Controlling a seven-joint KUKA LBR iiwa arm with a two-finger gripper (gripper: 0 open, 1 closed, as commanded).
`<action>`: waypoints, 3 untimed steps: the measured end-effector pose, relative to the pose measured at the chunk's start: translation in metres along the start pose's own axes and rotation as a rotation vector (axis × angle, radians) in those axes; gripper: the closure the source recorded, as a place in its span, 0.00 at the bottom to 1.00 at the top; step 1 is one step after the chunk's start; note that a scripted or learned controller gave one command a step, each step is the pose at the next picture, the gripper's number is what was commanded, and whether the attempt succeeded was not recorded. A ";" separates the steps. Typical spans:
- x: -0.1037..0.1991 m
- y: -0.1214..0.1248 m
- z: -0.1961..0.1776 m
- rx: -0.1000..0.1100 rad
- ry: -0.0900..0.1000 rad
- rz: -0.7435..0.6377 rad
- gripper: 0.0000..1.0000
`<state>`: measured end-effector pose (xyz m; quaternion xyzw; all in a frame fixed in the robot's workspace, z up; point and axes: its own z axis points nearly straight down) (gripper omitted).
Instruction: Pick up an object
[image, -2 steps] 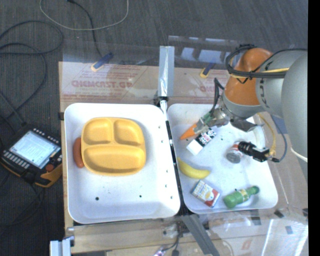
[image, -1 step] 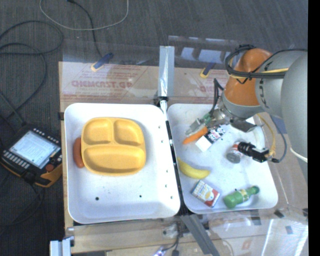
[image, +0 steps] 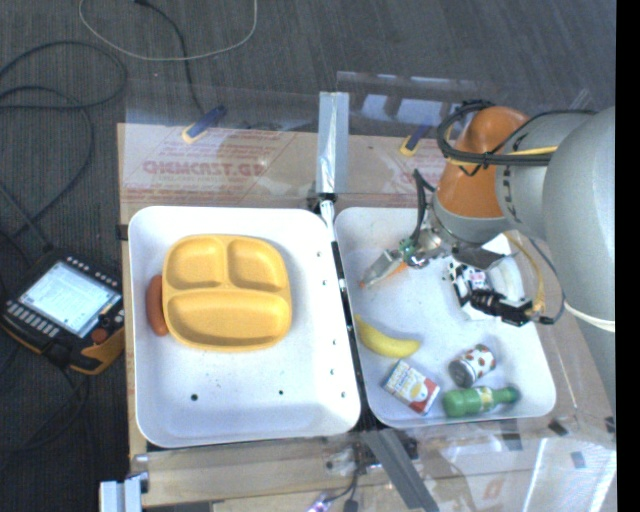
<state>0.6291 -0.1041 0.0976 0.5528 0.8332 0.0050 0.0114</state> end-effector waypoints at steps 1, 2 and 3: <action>-0.014 0.034 0.008 0.039 0.022 0.166 0.00; -0.016 0.033 -0.002 0.041 0.016 0.167 1.00; 0.040 0.008 -0.112 0.023 0.009 0.083 1.00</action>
